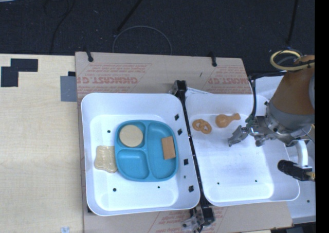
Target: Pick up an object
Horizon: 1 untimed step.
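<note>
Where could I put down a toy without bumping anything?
The right bin has bare floor in its near half, below the pretzel and the tan piece. The hand crowds its right side. In the left bin, the blue tray and pale piece leave thin strips.

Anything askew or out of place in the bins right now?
Mostly tidy. One oddity: the pale waffle-like piece in the left bin lies against the blue tray's left edge, outside its compartments. The pretzel and tan piece lie loose in the right bin.
</note>
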Motion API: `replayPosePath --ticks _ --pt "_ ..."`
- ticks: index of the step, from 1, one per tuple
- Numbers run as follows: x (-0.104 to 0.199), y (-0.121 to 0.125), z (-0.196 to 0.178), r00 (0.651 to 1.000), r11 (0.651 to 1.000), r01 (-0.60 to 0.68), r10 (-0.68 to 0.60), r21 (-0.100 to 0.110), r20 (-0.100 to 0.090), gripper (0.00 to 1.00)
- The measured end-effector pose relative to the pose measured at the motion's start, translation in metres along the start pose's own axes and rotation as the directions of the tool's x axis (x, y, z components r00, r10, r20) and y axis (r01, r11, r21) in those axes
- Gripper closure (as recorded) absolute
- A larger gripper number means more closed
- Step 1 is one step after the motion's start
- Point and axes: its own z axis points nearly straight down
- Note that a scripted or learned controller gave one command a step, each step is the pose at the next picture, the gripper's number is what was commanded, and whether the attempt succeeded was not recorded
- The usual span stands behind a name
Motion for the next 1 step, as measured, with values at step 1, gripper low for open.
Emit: replayPosePath --ticks 1 --pt "0.0039 0.0059 0.0457 1.0 1.0 0.0 0.0 -0.001 0.0 0.0"
